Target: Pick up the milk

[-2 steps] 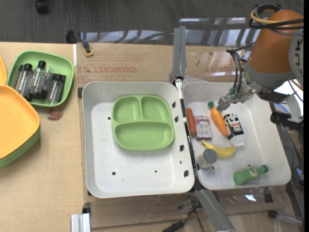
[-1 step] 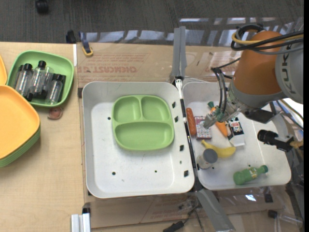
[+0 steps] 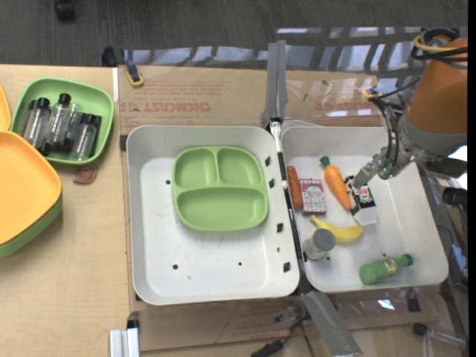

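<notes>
The bench (image 3: 67, 288) carries two shallow white bins side by side, the left bin (image 3: 149, 274) near its middle and the right bin (image 3: 424, 274) toward its right edge. The arm (image 3: 439, 95) reaches in over the right bin's far right corner. At the bench's left edge sit a stack of orange plates (image 3: 26, 192) and a green tray (image 3: 97, 106) of small dark-capped bottles (image 3: 59, 125). A green divided plate (image 3: 219, 188) lies in the far half of the left bin. In the right bin, a banana (image 3: 338, 231) lies at the middle, a green bottle (image 3: 385, 268) on its side near the front edge, a carrot (image 3: 336, 184) toward the far side, a sausage (image 3: 295, 187) along the left wall, a red-and-white box (image 3: 313, 196) just beside it, and a grey can (image 3: 322, 242) at the banana's left end. The milk (image 3: 367, 208), as I judge it, is the small white carton with red and black print, right of the carrot and near the bin's middle. The claw (image 3: 364, 190) is right down on the carton's far end, and whether it is spread, pressed together or pinching the carton cannot be told from this angle. The carton looks light and fairly stiff, with flat, likely slick sides. A little box like this could tip or skid on the smooth bin floor if nudged off-centre. The best hold would be across its two narrower flat faces near mid-height, squarely, with modest squeeze so the walls do not buckle, and clear of the carrot close on its left.
</notes>
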Robot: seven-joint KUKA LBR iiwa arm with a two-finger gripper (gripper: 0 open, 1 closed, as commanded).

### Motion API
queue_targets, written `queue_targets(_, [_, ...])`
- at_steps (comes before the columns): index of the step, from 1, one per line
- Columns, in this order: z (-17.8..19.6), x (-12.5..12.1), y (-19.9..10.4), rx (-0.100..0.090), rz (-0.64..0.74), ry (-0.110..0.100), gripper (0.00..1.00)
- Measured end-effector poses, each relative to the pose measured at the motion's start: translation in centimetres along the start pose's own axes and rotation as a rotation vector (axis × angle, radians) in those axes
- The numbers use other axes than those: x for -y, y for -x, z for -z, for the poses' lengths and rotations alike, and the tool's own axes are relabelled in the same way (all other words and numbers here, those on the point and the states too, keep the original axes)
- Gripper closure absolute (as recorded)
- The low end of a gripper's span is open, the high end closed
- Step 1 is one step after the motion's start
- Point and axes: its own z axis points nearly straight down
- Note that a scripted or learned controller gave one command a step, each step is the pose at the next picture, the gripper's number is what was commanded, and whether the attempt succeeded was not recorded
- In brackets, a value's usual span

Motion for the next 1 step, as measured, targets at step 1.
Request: queue_targets(1, [-0.23, -6.77, -2.29, -0.001, -0.138, 0.0, 1.0])
